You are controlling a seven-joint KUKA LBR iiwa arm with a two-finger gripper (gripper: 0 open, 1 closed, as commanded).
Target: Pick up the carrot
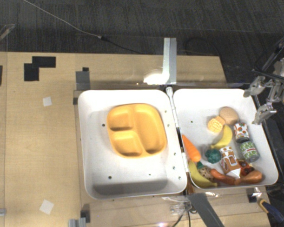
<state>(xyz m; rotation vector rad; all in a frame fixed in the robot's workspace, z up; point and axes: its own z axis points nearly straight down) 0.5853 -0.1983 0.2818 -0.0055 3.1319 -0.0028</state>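
Two bins sat side by side on the desk (36, 161). The left bin (95, 177) held a divided tray (134, 129) near its middle. In the right bin (197, 104), the carrot (191, 148) lay against the left wall, with a banana (200, 175) in front of it. The end effector (267, 99) hovered at the right bin's far right corner.

We see a pale wooden bench (36, 151), matt; smooth white plastic bins (95, 182); a glossy yellow plastic tray (134, 129); a smooth plastic-looking carrot (191, 149).
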